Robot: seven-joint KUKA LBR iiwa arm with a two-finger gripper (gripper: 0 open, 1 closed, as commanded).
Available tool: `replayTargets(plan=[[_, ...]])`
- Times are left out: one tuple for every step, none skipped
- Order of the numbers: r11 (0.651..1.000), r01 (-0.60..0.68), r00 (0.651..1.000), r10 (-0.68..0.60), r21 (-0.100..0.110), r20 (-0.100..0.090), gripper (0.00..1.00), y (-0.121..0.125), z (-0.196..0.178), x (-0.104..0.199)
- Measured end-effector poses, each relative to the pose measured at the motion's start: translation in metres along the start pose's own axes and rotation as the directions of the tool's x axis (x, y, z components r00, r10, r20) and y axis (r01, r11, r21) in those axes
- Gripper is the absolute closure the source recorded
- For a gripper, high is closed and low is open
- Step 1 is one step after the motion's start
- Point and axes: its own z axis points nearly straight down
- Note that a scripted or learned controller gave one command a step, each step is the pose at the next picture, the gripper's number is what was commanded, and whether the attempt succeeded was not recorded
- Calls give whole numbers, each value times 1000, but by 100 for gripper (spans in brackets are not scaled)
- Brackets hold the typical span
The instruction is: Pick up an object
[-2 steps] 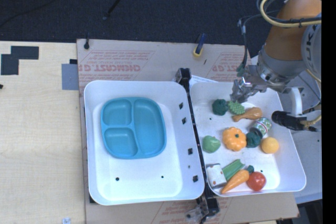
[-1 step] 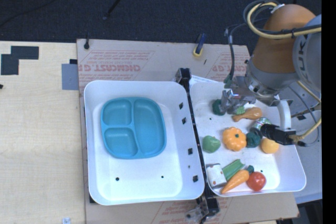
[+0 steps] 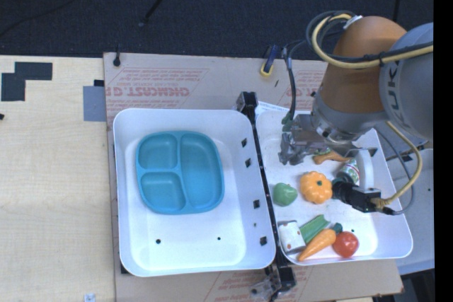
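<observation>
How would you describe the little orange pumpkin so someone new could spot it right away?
Look in the right-hand white bin, the one crowded with toy food. Near its middle, just below the gripper, sits the pumpkin. It is round, ribbed and orange-yellow, unlike the green piece to its left or the long carrot below.

Bins: white
Divided plate: light blue
Pumpkin: orange
Carrot: orange
Tomato: red
Pepper: green
Arm: grey, orange band
Table: pale wood

Hand fingers blurred — state unclear; arm hides right bin far corner — wrist covers orange item
</observation>
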Motion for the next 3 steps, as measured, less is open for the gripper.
replayTargets(plan=[[1000, 1, 1000, -1, 0, 0, 100, -10, 6, 50], [1000, 1, 1000, -1, 1, 1, 100, -36, 3, 97], [1000, -4, 1000, 4, 1, 3, 100, -47, 11, 92]])
